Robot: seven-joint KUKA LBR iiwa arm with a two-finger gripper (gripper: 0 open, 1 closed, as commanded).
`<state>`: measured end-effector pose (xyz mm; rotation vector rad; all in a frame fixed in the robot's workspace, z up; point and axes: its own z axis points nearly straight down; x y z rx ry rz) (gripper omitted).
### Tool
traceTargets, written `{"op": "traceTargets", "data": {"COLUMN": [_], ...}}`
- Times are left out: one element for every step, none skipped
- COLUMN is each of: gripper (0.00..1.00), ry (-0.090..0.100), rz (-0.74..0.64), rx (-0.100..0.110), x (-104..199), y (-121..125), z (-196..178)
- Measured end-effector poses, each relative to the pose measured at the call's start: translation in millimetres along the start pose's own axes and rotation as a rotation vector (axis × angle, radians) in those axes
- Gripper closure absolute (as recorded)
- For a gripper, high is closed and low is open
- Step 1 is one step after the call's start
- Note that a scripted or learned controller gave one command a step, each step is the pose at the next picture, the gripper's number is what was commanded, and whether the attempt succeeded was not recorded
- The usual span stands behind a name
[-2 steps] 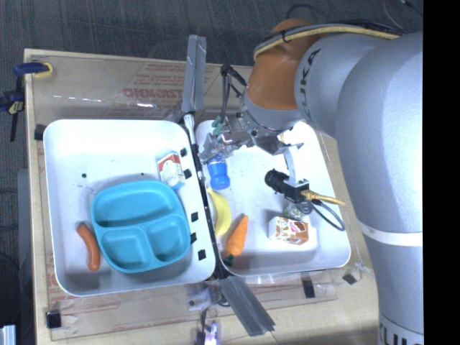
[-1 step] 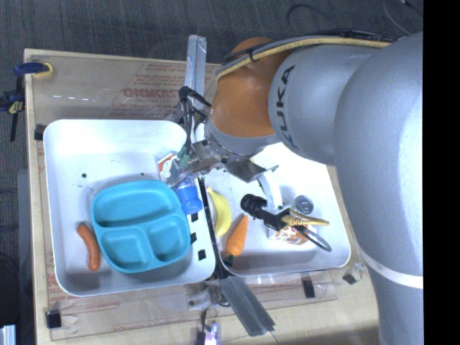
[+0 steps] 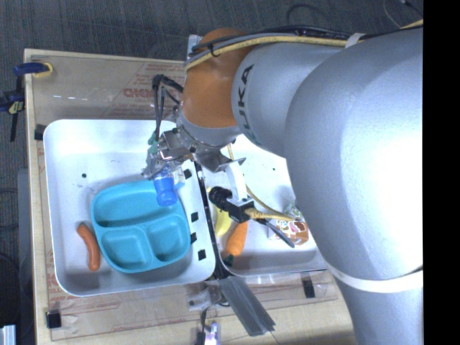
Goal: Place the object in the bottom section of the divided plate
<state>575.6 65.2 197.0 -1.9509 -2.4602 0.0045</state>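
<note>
One gripper (image 3: 164, 169) grasps a blue object (image 3: 165, 190) above the plate's (image 3: 122, 210) upper right rim. Its bottom section awaits the drop.

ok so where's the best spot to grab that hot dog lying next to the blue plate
Probably the middle of the hot dog, from straight above. It lies flat on the left bin floor, running along the divided plate's left edge, so the tool's fingers should close across its narrow width.

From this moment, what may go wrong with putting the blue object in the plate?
1. The blue object at the gripper hangs over the plate's large upper section, so a release here would likely miss the bottom sections.
2. It sits near the divided plate rim and might tip or roll out.
</note>
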Motion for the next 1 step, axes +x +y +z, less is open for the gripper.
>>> {"op": "traceTargets", "data": {"gripper": [0.00], "ry": [0.000], "rz": [0.001], "rx": [-0.001], "x": [-0.4], "y": [0.0], "z": [-0.2]}}
